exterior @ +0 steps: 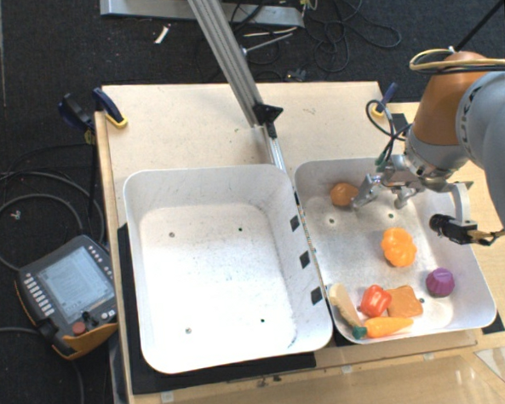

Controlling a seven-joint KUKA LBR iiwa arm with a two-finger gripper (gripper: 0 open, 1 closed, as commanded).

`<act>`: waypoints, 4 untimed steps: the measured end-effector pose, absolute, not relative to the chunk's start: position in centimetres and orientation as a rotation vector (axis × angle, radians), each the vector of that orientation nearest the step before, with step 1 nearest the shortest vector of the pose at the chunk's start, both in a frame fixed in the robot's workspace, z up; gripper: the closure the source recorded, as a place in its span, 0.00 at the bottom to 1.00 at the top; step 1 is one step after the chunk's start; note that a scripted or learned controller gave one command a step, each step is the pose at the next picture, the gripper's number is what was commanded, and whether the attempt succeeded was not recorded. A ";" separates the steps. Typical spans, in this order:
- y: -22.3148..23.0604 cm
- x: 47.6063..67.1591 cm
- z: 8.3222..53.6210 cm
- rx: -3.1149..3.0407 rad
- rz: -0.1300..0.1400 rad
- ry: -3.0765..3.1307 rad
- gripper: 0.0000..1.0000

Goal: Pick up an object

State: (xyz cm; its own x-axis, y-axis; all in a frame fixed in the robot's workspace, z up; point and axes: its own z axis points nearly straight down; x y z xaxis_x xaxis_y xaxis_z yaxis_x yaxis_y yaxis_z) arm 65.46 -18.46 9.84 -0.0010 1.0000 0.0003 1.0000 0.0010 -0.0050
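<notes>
Upper right of your frame, gripper [385,190] over the right bin [474,316], fingers spread wide, gripping nothing, small round brownish-orange object [343,194] just left of them, smooth, matte.

white bins [210,268], purple ball [440,282], red pepper [374,300]

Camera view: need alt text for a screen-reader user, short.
The grey arm reaches in from the right, its hand low over the far end of the right bin, beside a small brown ball. Nearer in that bin lie an orange pepper, a purple piece and a cluster of toy foods. The left bin sits alongside.
</notes>
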 end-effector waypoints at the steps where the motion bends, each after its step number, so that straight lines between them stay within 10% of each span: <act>1: -18.5 65.7 11.3 -2.221 -0.001 -2.226 1.00; 4: -18.5 66.8 28.1 -2.224 -0.006 -2.230 1.00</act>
